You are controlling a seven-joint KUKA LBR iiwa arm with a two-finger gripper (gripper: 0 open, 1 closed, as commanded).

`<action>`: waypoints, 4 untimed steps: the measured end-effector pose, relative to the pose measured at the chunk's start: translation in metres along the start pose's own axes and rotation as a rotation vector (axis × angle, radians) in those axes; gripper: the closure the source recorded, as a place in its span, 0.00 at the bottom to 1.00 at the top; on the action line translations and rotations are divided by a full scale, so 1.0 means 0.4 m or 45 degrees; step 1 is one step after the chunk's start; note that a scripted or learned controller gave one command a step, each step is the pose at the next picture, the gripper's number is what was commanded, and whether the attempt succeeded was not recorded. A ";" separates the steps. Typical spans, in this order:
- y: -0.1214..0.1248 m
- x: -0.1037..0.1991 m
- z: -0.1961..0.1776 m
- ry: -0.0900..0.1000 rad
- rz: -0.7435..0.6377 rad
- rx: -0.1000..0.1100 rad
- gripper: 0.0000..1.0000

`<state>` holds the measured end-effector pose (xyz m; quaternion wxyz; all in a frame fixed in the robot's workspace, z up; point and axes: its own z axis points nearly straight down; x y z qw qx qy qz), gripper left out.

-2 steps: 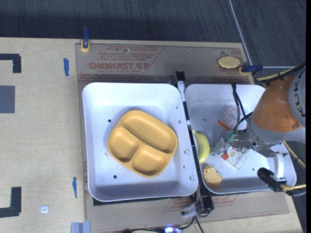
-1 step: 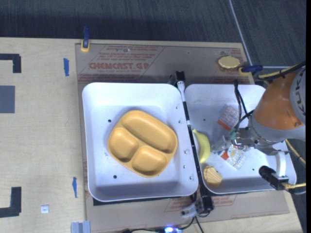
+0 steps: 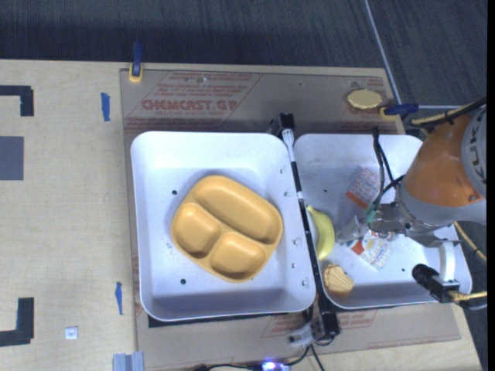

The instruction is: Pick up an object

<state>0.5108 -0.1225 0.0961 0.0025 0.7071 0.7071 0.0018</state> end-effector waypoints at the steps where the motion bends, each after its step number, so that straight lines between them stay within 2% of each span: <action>1: -0.073 0.058 0.021 -0.010 0.007 -0.007 0.00; 4: -0.073 0.060 0.021 -0.011 0.008 -0.008 0.00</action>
